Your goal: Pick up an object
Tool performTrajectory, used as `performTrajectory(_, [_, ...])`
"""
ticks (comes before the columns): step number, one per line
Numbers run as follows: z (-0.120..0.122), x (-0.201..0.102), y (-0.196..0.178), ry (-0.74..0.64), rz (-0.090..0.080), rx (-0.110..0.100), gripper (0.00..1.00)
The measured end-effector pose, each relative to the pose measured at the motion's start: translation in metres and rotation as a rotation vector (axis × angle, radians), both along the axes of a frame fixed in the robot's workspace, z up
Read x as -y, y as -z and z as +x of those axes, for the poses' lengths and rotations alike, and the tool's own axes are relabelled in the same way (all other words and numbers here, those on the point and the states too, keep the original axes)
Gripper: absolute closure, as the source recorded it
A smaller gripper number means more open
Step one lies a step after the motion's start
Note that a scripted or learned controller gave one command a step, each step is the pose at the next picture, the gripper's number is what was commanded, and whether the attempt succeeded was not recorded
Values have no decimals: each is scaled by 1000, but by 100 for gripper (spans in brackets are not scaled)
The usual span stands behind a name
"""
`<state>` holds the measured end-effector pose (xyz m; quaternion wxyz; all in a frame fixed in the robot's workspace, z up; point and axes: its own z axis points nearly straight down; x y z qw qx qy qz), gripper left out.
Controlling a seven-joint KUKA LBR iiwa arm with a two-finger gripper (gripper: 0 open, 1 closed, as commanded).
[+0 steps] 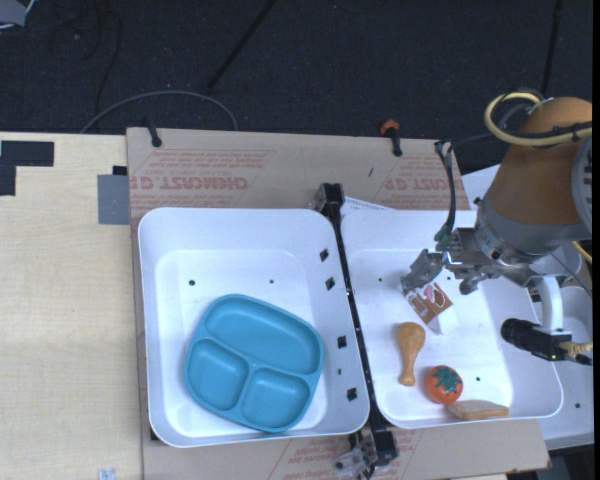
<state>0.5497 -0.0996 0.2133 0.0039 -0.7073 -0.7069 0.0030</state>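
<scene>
My gripper (427, 276) hangs over the upper middle of the right bin (380, 230), reaching in from the right under the grey and orange arm. Right below its tip is a small red, brown and white packet (436, 303), tilted. Whether the packet is gripped or just lying on the bin floor under the tip is unclear. A tan toy drumstick (409, 348) lies a little further toward the front. An orange-red toy fruit with a green top (443, 383) and a tan bread slice (477, 409) sit near the front wall.
The left bin (170, 258) holds a blue divided plate (252, 361). A black divider bar (345, 308) runs between the bins. A black fixture (535, 338) juts over the right bin's right edge. Cardboard lies under both bins.
</scene>
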Motion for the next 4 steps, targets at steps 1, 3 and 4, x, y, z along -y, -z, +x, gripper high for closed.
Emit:
performTrajectory(1, [6,-7,51,1,1,1,0])
performTrajectory(3, [6,4,84,6,-2,10,100])
performTrajectory(4, [10,14,35,5,-2,12,100])
